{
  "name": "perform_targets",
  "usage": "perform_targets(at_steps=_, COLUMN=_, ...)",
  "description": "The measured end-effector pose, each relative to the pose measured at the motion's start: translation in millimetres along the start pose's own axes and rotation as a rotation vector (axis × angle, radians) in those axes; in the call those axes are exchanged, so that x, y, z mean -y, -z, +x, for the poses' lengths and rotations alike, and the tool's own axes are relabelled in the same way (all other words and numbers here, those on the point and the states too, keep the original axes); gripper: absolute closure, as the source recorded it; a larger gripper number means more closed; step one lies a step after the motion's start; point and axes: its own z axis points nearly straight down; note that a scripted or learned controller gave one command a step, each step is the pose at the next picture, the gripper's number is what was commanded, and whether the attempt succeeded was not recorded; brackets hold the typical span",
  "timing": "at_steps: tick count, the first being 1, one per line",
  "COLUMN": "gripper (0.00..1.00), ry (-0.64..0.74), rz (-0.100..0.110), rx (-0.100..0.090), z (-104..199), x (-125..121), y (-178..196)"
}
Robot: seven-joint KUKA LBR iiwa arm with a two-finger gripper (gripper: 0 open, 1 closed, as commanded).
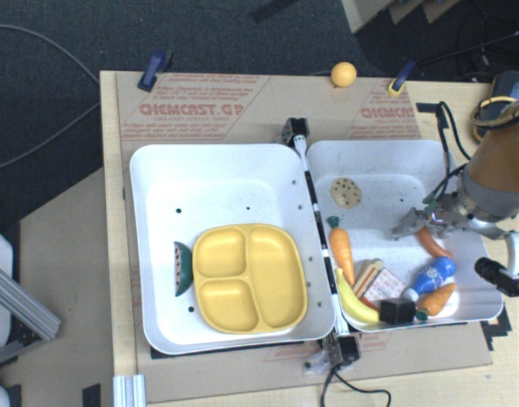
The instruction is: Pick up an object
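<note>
Dark carpet surrounds a bench (242, 100) topped with printed cardboard, on which two shallow white bins sit side by side. At the right bin (387, 155) the gripper (419, 221) hangs low over the floor; whether it is released or clenched I cannot tell, and nothing is visibly caught in it.

Just beside the gripper, toward the near rim, lies a toy sausage (432, 242), the closest candidate. It looks like light, hard, smooth plastic: stiff enough for a firm pinch, yet rounded and likely to squirt out, so taking it across its middle seems wisest. Slightly further on sit a blue toy bottle (434, 276) and a small orange carrot (439, 298), almost touching each other. Further away from the arm are a cookie (346, 192), a long carrot (342, 254), a banana (353, 302), a sandwich-like block (376, 283) and a black block (396, 313), crowded together.

Beyond the bins' shared wall, the left bin (209, 172) holds a yellow divided plate (248, 276) and a watermelon slice (181, 268).
</note>
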Motion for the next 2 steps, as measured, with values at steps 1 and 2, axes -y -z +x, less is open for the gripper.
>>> perform_targets(at_steps=1, gripper=1.00, ry=0.000, rz=-0.003, rx=0.001, z=0.0, x=-0.6, y=10.3)
perform_targets(at_steps=2, gripper=1.00, ry=0.002, rz=-0.004, rx=-0.001, z=83.6, x=-35.9, y=13.8)
